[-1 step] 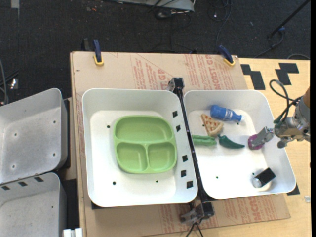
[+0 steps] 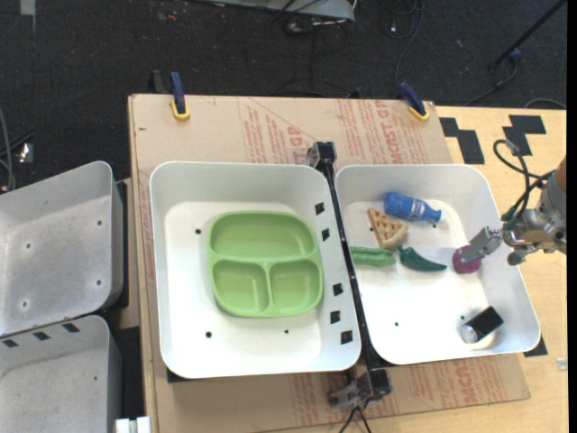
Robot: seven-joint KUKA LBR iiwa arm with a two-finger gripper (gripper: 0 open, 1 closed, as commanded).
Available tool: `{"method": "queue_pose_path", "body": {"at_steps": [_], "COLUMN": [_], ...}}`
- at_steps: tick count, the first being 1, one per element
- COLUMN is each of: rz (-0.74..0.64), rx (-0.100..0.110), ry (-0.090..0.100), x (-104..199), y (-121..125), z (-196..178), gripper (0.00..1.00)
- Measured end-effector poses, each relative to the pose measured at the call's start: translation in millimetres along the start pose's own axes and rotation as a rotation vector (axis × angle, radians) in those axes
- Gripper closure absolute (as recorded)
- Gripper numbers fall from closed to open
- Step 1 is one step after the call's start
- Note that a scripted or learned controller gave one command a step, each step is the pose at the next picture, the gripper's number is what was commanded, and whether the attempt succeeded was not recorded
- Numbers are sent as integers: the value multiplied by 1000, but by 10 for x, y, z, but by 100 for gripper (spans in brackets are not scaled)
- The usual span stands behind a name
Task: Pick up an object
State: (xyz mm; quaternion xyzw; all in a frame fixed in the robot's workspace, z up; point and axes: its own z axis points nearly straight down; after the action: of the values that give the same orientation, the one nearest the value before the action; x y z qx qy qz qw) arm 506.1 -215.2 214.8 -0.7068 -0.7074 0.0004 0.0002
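- Bench, seen from the single overhead camera, carries two shallow white bins side by side, likely so that things can be lifted from one and dropped in the other.
- Left bin holds a green divided plate lying flat near its middle, with nothing on it.
- Right bin holds the loose items, scattered apart, which should leave room for fingers to come down around any one of them.
- Blue bottle lies on its side toward the far edge of the right bin, with a pizza slice toy just beside it on the near side.
- Green bean pod lies along the bin's left edge, and a dark green pepper sits just to its right, close to touching.
- A black and silver block rests alone in the near right corner of the right bin.
- A purple toy sits against the right edge of the right bin, and I judge it the likeliest target.
- The gripper reaches in over that right edge, its tip right at the purple toy, apparently touching its upper side.
- Whether the gripper is spread or closed I cannot tell, and the toy looks to be resting on the bin floor.
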Motion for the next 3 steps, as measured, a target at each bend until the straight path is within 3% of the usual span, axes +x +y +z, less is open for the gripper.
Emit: {"method": "queue_pose_path", "body": {"at_steps": [2, 3], "rz": [2, 2], "rx": [3, 0], "ry": [2, 1], "x": [110, 114], "y": [-98, -96], "z": [1165, 1225], "gripper": [0, 0]}}
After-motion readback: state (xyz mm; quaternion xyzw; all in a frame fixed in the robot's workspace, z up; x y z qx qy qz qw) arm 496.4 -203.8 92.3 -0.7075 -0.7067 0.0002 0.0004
